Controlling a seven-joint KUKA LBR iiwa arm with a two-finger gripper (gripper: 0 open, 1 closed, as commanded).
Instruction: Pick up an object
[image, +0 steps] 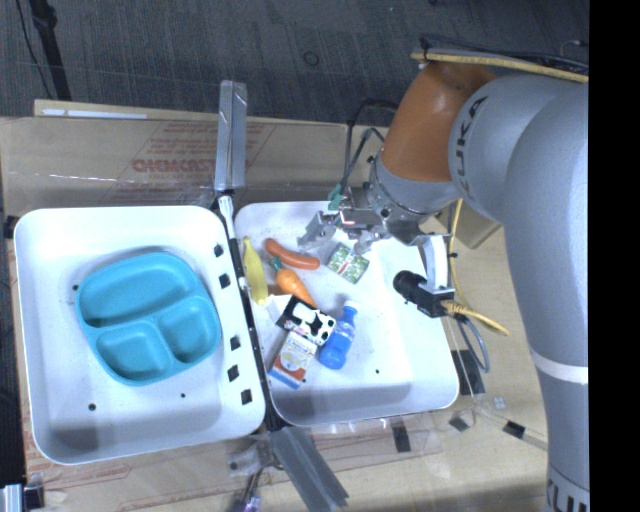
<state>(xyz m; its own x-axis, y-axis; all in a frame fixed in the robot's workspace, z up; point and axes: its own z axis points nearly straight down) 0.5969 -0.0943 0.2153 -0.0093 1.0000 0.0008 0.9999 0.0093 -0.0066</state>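
The gripper (340, 228) is seen low over the far part of the right bin (420, 385); whether it is open or closed cannot be told. A small green packet (349, 263) lies just beneath and beside it. To its left lie a sausage (291, 255), a carrot (295, 284) and a banana (253, 271). Nearer the camera lie a blue bottle (339, 338), a black-and-white cow-patterned toy (309, 322) and a small carton (290, 360). A blue divided tray (148, 316) sits well away in the left bin (40, 400).
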